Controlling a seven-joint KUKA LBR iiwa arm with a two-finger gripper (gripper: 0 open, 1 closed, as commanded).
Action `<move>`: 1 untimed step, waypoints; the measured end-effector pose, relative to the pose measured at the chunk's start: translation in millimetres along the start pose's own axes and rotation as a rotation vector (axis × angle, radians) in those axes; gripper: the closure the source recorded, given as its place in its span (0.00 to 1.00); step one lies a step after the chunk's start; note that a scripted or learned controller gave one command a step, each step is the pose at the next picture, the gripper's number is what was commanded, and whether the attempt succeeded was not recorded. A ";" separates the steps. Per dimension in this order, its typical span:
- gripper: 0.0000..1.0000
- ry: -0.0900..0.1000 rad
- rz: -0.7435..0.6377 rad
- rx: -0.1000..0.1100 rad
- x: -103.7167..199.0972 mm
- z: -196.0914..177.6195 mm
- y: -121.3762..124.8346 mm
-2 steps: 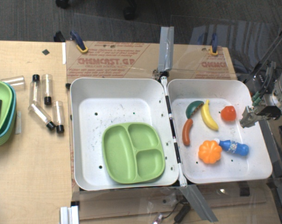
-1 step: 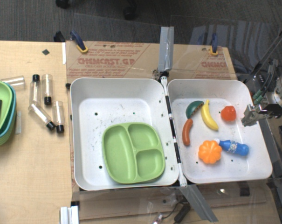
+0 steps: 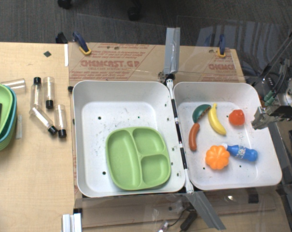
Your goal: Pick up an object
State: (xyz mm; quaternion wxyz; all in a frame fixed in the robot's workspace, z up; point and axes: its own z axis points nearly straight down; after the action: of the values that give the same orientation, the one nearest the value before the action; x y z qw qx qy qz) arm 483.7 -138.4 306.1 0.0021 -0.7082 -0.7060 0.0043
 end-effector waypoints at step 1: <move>1.00 0.003 0.155 -0.004 115.4 12.3 -6.0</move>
State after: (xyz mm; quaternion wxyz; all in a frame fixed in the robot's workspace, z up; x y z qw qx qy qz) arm 477.9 -23.0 293.5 0.0011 -0.7609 -0.6489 0.0020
